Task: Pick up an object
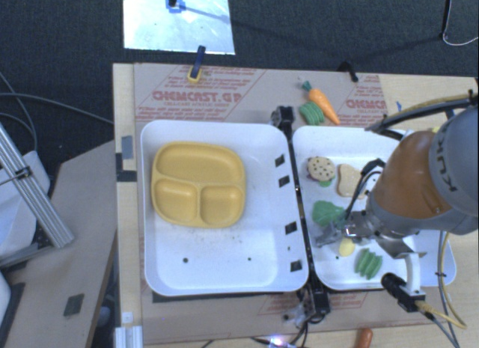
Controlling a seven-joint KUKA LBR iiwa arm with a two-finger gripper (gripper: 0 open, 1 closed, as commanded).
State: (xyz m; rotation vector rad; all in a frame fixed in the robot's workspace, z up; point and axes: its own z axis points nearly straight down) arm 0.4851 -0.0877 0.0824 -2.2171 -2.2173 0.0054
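The right bin (374,283) holds a cookie (321,168), a tan bread slice (348,180), a green leafy piece (326,212), a small yellow piece (346,248) and a green pod-like piece (367,263). My gripper (334,233) hangs low over this bin, between the leafy green piece and the yellow piece. Its metal fingers (326,237) point left toward the divider. The arm's orange band and grey body cover the bin's right half.
The left bin (172,264) holds a yellow compartment tray (199,184). A toy carrot (322,102) and a green piece (310,114) lie on the cardboard behind the right bin. A yellow-and-blue clamp (196,66) sits behind the left bin.
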